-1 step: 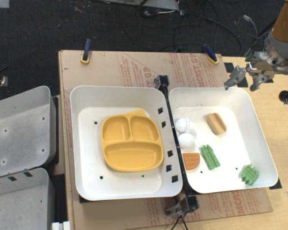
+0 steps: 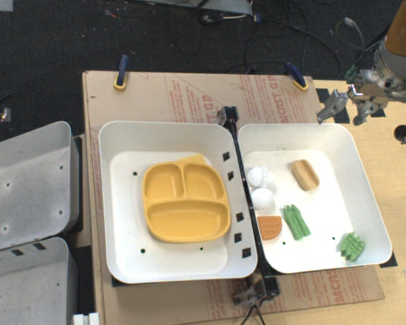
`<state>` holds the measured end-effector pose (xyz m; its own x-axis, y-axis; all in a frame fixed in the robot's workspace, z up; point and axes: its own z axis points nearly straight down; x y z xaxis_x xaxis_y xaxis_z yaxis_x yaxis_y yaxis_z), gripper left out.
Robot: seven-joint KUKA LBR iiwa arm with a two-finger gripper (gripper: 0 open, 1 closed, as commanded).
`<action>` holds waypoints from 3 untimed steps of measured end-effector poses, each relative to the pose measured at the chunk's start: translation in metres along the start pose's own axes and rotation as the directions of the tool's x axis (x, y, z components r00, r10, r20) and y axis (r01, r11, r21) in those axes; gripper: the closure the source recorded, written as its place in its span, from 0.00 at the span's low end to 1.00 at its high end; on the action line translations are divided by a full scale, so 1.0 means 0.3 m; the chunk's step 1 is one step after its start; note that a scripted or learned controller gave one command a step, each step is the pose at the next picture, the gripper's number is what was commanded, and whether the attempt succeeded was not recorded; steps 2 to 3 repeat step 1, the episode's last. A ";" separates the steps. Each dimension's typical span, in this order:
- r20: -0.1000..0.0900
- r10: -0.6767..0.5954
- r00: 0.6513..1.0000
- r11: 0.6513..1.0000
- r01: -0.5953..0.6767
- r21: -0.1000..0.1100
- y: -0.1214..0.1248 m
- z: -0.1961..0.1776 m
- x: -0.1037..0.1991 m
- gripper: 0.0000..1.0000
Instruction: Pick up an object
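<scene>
Hovering beyond the right bin's (image 2: 365,181) far corner, the gripper (image 2: 348,108) seems open and empty; next, descend onto the tan block (image 2: 304,175).

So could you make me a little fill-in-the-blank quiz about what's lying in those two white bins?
1. The yellow divided tray lies in the ____ bin.
2. The tan bread-like piece lies in the ____ bin.
3. The two round balls by the divider are ____ in colour.
4. The gripper is above the right bin's ____ corner.

Missing words: left; right; white; far right
</scene>
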<state>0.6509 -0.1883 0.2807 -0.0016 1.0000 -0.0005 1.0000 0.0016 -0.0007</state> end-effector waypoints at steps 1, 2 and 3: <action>-0.001 -0.002 1.000 1.000 0.002 0.003 0.023 0.157 0.014 0.00; -0.001 -0.002 1.000 1.000 0.002 0.003 0.023 0.157 0.014 0.00; -0.001 -0.002 1.000 1.000 0.002 0.003 0.023 0.157 0.014 0.00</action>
